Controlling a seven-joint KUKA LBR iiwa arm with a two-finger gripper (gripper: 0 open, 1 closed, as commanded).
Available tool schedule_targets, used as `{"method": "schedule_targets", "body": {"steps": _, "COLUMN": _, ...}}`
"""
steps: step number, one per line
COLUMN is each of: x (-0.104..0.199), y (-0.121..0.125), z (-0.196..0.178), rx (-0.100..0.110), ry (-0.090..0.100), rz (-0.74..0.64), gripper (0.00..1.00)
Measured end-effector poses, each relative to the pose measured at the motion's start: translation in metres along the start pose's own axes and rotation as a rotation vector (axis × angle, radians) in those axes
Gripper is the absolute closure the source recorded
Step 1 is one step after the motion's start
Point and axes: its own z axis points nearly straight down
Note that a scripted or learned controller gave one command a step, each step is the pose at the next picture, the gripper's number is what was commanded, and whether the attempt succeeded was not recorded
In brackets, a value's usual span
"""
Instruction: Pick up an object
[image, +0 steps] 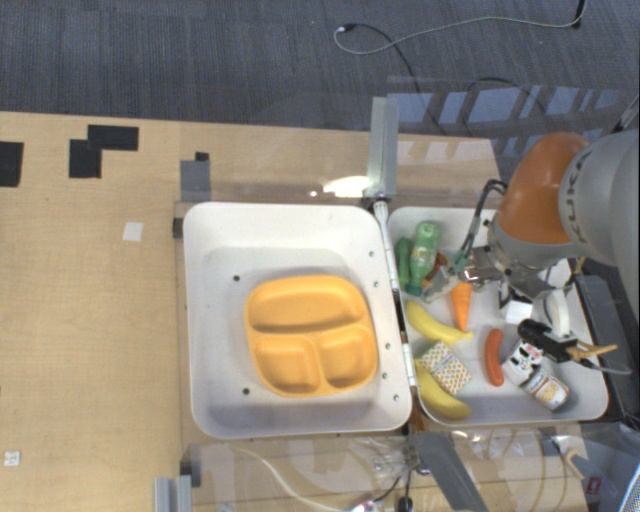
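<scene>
Hovering over the right bin's (590, 400) far edge, the tool (478, 262) nears the carrot (461, 304), jaw state indeterminate; nothing lifted yet.

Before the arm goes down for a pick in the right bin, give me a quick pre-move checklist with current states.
1. Gripper over the right white bin: ok.
2. Finger state: cannot tell, arm hides it.
3. Nearest target, orange carrot, lying free: ok.
4. Room around carrot: not ok, yellow banana and green bottle crowd it.
5. Red sausage-shaped toy apart from neighbours: ok.
6. Yellow divided plate in left bin, out of the path: ok.
</scene>
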Motion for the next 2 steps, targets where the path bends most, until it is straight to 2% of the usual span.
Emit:
{"method": "schedule_targets", "body": {"steps": 1, "x": 0.001, "y": 0.003, "z": -0.01, "rx": -0.005, "ry": 0.002, "rz": -0.001, "gripper": 1.0}}
{"method": "schedule_targets", "body": {"steps": 2, "x": 0.019, "y": -0.002, "z": -0.095, "rx": 0.008, "ry": 0.002, "rz": -0.213, "gripper": 1.0}}
